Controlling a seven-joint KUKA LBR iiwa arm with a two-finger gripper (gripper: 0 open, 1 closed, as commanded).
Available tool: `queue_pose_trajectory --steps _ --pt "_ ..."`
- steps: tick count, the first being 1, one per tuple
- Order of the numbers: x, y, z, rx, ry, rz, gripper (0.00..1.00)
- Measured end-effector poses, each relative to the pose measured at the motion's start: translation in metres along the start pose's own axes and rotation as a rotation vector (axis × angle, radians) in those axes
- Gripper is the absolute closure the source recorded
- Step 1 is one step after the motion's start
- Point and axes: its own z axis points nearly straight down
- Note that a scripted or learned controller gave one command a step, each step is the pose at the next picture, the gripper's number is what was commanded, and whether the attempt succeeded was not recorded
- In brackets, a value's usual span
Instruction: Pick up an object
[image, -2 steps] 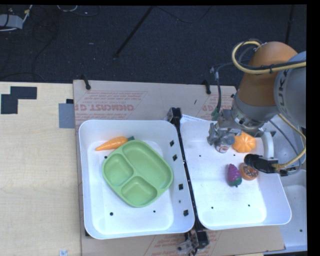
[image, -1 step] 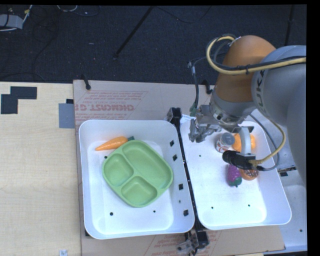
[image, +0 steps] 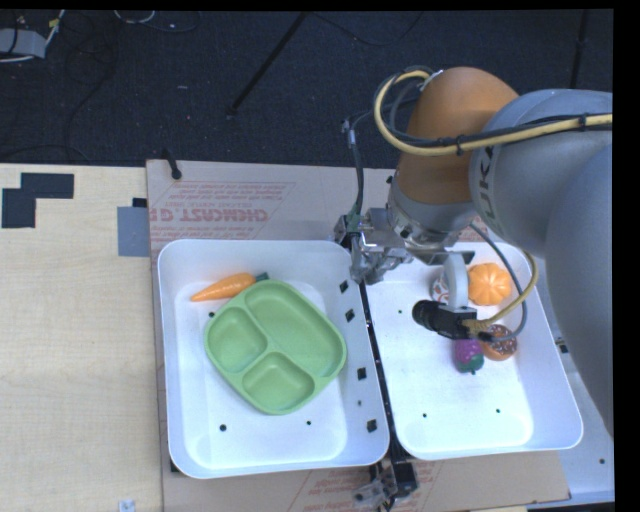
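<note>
My gripper hangs at the far end of the wall between the two bins, over the near-left corner of the right bin. Nothing is visible in its grasp. In the right bin, an orange fruit lies toward the far right. A small purple toy fruit and a brown sprinkled doughnut sit close together just in front of it. All three are to the right of the gripper, apart from it. The left bin holds an orange carrot and a green divided plate.
The grey arm and its orange band reach in from the upper right, over the far part of the right bin. A cardboard sheet lies under both bins. The front half of the right bin is bare white floor.
</note>
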Motion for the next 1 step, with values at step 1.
queue_pose_trajectory --steps 1 --pt "0.0435 0.0057 0.0090 0.000 -0.001 0.001 1.00"
